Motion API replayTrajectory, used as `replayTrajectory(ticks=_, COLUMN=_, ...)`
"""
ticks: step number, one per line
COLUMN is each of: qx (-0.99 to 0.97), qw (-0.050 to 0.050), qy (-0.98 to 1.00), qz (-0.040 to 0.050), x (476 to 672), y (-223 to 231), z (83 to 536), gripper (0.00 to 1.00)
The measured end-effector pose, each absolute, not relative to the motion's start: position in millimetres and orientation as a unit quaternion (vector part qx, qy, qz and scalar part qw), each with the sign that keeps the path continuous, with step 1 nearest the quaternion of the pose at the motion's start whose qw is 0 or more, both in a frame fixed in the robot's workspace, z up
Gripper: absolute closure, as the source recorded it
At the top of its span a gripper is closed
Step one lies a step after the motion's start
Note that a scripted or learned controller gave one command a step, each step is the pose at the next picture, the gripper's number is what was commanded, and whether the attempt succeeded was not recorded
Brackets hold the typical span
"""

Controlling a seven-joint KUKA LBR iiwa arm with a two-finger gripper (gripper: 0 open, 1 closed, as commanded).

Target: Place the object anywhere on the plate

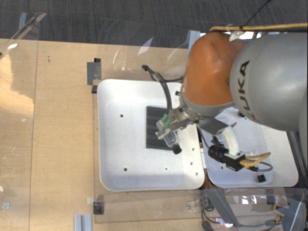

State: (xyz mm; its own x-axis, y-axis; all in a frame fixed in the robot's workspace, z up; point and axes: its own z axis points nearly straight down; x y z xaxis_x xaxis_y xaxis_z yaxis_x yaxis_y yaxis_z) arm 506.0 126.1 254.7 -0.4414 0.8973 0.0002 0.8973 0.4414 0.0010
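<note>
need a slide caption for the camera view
KUKA arm reaches in from the right, hand over the dark plate in the left white bin.

Two white bins on the desk [48,129]: left bin [115,143], right bin [281,165]. One dark plate [154,126], one small black piece [260,178], one arm [274,81].

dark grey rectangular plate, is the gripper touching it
Cannot tell: in the camera view the gripper overlaps the dark grey rectangular plate, hiding any gap.

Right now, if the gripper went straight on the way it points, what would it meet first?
Probably the dark plate in the left bin: the gripper points down over its right half. Height above it is unclear from this slanted view.
</note>
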Motion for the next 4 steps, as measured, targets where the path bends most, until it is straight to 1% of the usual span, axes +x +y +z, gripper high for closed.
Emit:
replayTrajectory(ticks=1, qx=0.511, qw=0.000, qy=0.860, qz=-0.0007, x=528.6, y=208.9, z=202.8, gripper=1.00)
replayTrajectory(ticks=2, qx=0.511, qw=0.000, qy=0.860, qz=-0.0005, x=528.8, y=208.6, z=203.1, gripper=0.00)
replayTrajectory(ticks=3, qx=0.194, qw=0.001, qy=0.981, qz=0.0013, x=556.7, y=214.1, z=226.9, gripper=0.00)
replayTrajectory(ticks=4, qx=0.371, qw=-0.001, qy=0.929, qz=-0.0003, x=586.4, y=227.3, z=128.0, gripper=0.00)
